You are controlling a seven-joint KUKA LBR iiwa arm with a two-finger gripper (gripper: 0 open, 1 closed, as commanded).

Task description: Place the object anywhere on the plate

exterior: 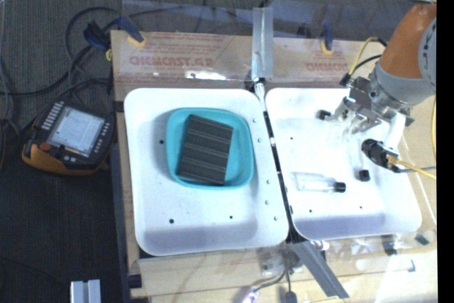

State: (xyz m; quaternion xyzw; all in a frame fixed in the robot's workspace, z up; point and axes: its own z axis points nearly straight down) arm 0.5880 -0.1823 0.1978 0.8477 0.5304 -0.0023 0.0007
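Note:
A dark grey ribbed block (205, 149) lies flat on the teal plate (242, 152), slightly tilted, in the left white bin (149, 209). My gripper (357, 122) hangs over the back of the right bin (369, 213), well away from the plate and the block. Its two pale fingers stand apart with nothing between them, so it is open.
In the right bin, a small clear vial with a black cap (319, 185) lies near the front, left of centre. A metal divider (261, 53) rises between the bins at the back. A yellow cable (418, 168) trails off the wrist to the right.

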